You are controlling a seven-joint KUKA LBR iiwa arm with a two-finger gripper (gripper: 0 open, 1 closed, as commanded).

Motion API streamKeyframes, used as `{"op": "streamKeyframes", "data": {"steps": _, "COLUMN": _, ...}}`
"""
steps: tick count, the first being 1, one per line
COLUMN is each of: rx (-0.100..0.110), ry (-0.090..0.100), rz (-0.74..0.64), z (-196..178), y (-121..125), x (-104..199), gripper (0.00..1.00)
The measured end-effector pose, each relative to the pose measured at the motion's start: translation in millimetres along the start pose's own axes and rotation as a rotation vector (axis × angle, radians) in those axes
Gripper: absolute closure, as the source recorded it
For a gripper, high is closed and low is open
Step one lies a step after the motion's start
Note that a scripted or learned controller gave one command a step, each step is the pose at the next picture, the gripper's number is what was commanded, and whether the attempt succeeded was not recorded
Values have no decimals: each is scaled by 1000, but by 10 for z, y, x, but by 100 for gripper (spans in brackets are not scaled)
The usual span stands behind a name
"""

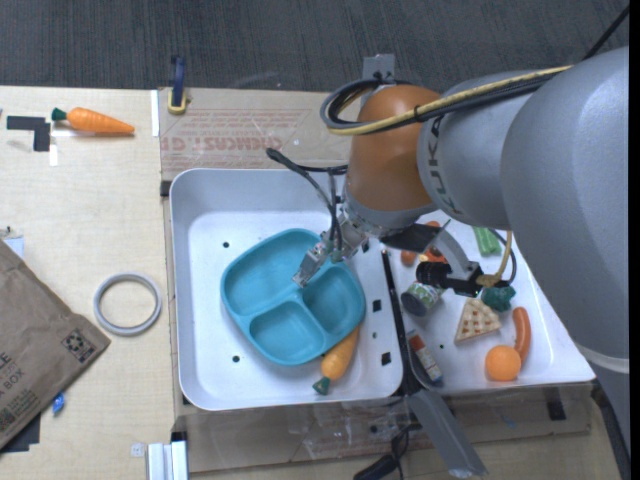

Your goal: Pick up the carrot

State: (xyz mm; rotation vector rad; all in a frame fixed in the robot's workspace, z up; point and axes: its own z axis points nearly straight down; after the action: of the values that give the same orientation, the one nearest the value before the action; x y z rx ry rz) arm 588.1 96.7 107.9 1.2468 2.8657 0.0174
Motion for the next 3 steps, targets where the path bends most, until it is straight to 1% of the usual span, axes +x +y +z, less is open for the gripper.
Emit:
{"op": "streamKeyframes", "data": {"steps": 1, "rx": -24, "ry": -29, "rz": -227, "z": -18, "y": -263, "x": 364, "gripper": 0}}
{"op": "streamKeyframes", "data": {"steps": 2, "rx": -9, "ry": -22, "rz": -623, "z": 31, "y": -599, "x": 628, "gripper": 0}}
{"op": "streamKeyframes", "data": {"steps": 3, "rx": 6, "ry": -3, "rz": -225, "z": 105, "y": -543, "x": 883, "gripper": 0}}
